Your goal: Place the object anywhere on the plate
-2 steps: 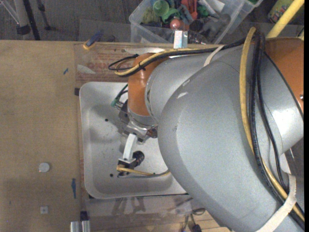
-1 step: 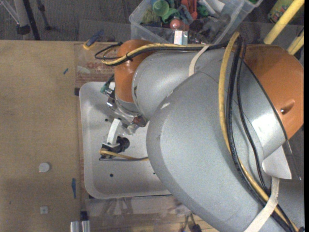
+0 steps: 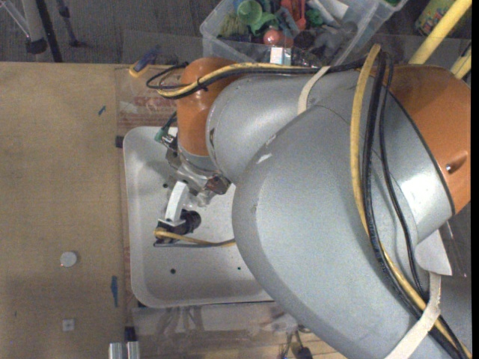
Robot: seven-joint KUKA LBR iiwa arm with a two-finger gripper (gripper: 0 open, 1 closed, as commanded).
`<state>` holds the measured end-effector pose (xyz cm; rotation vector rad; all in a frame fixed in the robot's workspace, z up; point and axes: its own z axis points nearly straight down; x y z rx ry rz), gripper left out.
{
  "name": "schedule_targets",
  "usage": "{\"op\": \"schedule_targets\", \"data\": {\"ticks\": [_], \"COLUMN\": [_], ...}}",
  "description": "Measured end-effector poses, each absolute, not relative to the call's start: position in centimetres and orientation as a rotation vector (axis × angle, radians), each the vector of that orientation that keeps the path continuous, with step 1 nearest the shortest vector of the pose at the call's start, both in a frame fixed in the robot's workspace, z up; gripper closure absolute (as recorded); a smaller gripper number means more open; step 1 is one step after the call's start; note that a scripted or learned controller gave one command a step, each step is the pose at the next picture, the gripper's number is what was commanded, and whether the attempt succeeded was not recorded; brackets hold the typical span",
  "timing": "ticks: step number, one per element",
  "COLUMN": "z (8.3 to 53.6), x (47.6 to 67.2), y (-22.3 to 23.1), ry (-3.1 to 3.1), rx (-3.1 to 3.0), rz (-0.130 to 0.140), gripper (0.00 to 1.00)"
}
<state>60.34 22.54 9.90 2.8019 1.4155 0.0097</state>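
Object hidden by arm (image 3: 322,200); hand (image 3: 193,187) over white bin (image 3: 142,200), grip state unclear.

no text can be read; faint red print (image 3: 141,105) on a clear sheet (image 3: 127,88) over the bench, too blurred to make out; small white label (image 3: 277,54) on the toy tub (image 3: 224,22), its marks too small to read

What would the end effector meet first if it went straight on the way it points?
Likely the bare floor of the white bin; the end effector points down into it, though the arm hides part.
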Motion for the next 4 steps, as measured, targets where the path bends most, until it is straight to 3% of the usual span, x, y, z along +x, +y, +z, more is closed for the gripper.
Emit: {"op": "schedule_targets", "data": {"ticks": [1, 2, 3, 4], "z": [9.1, 9.0, 12.5, 9.7], "x": [49.9, 51.1, 51.5, 51.2], "y": [20.9, 12.2, 18.1, 21.6], "ry": [1.958, 2.390, 2.439, 2.770], "rx": [2.454, 2.029, 1.981, 1.489], "rz": [0.023, 0.017, 0.001, -0.002], "gripper": [1.00, 1.00, 1.00, 1.00]}}
